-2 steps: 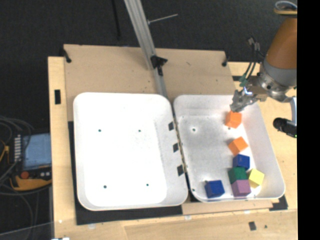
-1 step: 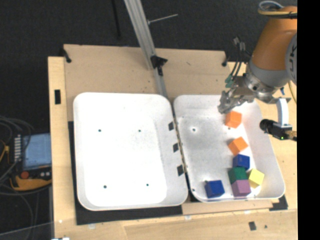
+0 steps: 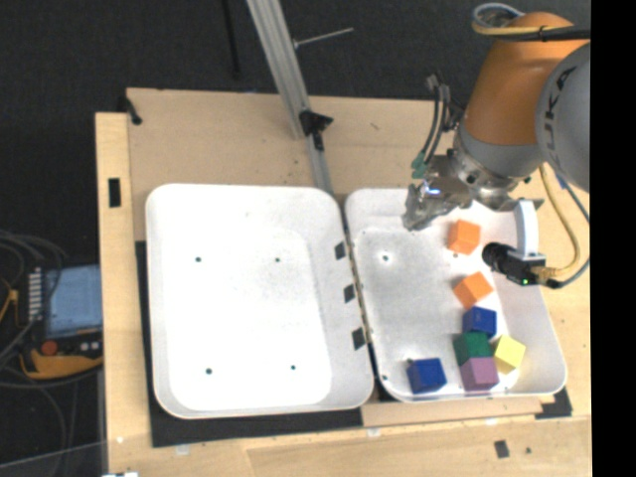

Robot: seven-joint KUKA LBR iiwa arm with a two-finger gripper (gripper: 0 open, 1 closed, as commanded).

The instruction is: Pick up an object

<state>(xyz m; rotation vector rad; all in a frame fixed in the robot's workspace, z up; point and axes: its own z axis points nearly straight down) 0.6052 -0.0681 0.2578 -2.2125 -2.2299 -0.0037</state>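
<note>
My gripper [image 3: 421, 210] hangs over the back of the right bin [image 3: 397, 296], near its far left part. Nothing shows between its fingers. An orange cube [image 3: 463, 237] lies just right of the gripper, apart from it. A second orange cube [image 3: 474, 288] sits further forward. Near the bin's front right corner cluster a blue cube [image 3: 480, 320], a green cube [image 3: 471, 346], a yellow cube [image 3: 509, 352] and a purple cube [image 3: 479, 372]. Another blue cube [image 3: 426, 375] rests at the front edge.
The left bin [image 3: 243, 296] lies beside the right one, with small clips along the shared edge [image 3: 352, 291]. A slanted metal pole [image 3: 283, 63] rises behind the bins. A black cable fitting [image 3: 512, 260] hangs from the arm over the right bin's right side.
</note>
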